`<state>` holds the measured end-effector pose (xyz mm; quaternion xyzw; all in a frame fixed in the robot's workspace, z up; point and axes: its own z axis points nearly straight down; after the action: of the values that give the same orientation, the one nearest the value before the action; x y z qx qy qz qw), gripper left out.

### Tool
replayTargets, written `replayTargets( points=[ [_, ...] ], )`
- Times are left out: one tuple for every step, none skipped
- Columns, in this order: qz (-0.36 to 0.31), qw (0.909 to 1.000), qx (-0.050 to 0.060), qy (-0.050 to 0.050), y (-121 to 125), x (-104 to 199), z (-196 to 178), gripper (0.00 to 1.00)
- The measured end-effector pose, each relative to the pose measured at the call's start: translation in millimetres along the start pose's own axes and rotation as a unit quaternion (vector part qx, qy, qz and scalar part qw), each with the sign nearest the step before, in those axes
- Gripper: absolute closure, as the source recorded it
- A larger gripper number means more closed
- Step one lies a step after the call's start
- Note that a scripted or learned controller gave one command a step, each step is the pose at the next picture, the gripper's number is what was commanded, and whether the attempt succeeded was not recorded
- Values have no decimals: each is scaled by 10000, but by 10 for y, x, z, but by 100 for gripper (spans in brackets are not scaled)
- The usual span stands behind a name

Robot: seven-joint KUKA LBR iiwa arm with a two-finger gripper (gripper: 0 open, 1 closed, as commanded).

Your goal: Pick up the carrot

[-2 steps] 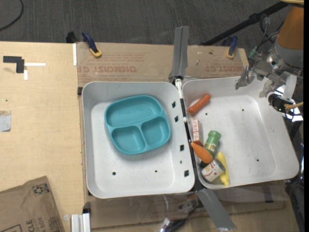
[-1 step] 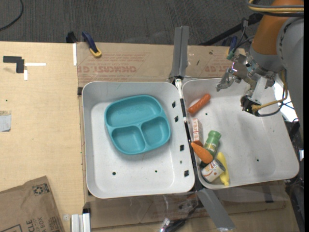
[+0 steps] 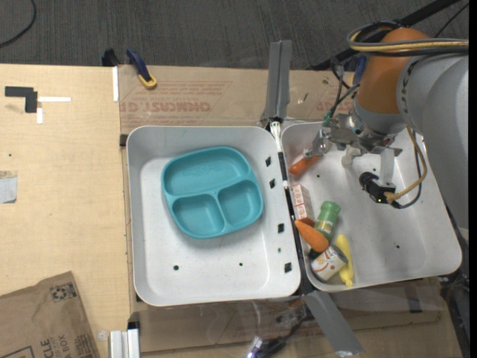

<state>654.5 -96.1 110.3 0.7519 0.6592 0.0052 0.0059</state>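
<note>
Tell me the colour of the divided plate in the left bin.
The divided plate is teal, a plain blue-green with no pattern, seen clearly in the camera view.

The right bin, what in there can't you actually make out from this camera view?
- Gripper: the wrist above hides its fingers.
- Orange piece beneath it: too small to identify.
- Carrot, green bottle, yellow item: piled together, overlapping; labels too small to read.
</note>
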Motion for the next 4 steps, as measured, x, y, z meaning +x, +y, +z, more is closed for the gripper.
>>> replayTargets(
  points=[
    [812, 9966, -94, 40, -54, -22, 20, 0],
    [818, 9966, -87, 12, -57, -54, -70, 100],
    [3238, 9461, 90, -38, -616, 650, -813, 100],
    [2523, 9676, 100, -33, -1334, 1072, -822, 100]
  ],
)
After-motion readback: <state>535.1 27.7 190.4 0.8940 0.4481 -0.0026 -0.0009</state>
